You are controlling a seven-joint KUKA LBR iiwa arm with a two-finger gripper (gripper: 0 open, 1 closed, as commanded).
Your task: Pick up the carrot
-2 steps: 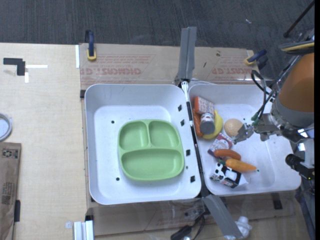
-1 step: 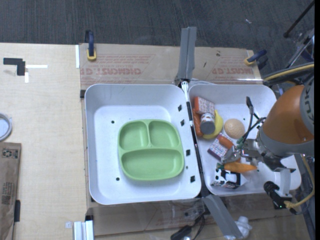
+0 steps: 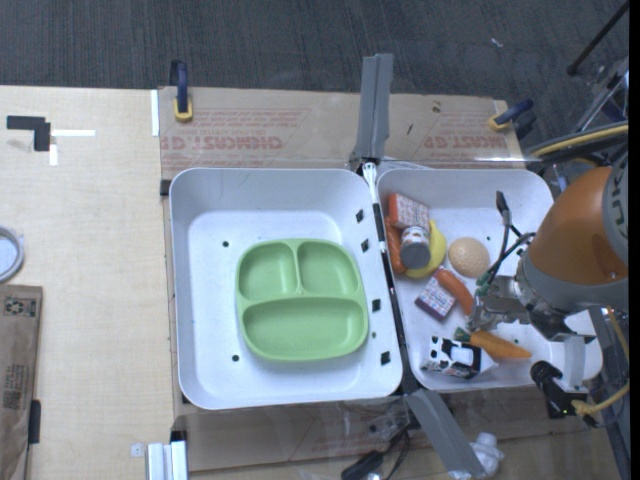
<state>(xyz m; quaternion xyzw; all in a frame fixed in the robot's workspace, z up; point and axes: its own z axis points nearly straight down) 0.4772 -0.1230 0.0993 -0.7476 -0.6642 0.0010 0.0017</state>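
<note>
At nine o'clock in the camera view sits the left bin [image 3: 190,298], and inside it a green divided plate [image 3: 300,300] lies flat near the middle, its two small compartments toward twelve o'clock and the large one toward six.

Past the raised divider comes the right bin [image 3: 520,183]. Near its eleven o'clock corner rests a reddish packet [image 3: 408,211]. Just below that a yellow banana-like piece [image 3: 430,251] touches a dark-capped orange item [image 3: 414,238]; I cannot make out what that item is. At three o'clock from the banana sits a tan egg-shaped ball [image 3: 467,257]. Toward six o'clock from the ball lies a short red-orange sausage-like piece [image 3: 456,289], slanted, with a small purple-and-white box [image 3: 434,299] just beside it at nine o'clock. Near the bin's six o'clock wall is a black-and-white toy [image 3: 455,356].

The carrot [image 3: 500,346] lies close to level on the bin floor, at three o'clock from that toy, its tip pointing toward three o'clock.

My gripper [image 3: 484,315] hangs at twelve o'clock from the carrot's thick end, very near it. My fingers are too small and dark here, so I cannot tell whether they are apart or together, and I see nothing between them. My orange band fills the three o'clock side.
</note>
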